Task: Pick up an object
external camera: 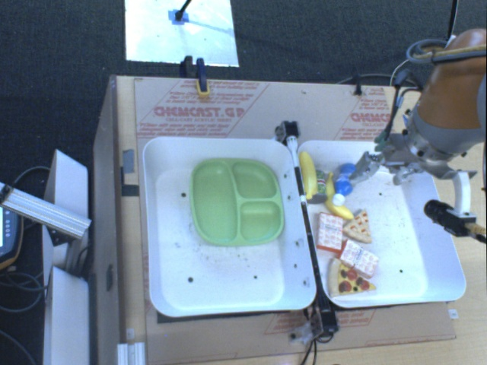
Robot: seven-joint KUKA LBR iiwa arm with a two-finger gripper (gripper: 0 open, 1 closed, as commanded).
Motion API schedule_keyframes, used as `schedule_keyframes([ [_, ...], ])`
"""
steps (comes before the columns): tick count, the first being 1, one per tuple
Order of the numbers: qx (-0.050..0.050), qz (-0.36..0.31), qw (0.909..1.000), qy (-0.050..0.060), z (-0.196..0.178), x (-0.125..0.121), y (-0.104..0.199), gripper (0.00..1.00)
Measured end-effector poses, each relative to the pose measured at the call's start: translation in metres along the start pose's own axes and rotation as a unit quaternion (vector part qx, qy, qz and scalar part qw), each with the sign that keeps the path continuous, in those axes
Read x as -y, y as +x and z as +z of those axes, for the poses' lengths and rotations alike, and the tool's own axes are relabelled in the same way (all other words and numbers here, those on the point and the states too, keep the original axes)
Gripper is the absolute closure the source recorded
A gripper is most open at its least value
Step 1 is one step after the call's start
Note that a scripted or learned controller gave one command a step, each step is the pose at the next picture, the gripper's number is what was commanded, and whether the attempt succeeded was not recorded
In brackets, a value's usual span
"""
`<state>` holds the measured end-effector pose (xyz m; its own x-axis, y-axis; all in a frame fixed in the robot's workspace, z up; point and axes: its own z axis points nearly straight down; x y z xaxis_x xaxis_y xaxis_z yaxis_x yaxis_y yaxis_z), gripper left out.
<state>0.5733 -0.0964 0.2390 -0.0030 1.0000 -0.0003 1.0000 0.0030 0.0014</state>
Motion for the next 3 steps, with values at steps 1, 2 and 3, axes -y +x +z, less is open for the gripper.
schedule_keyframes([
  [1, 0.0, 0.001, 1.0, 0.001, 0.124, -0.01, 0.01, 0.0],
  [2, 0.0, 0.001, 0.9999, -0.011, 0.146, -0.007, -0.008, 0.0],
  [3, -0.002, -0.001, 0.9997, 0.024, 0.159, -0.052, 0.005, 0.0],
])
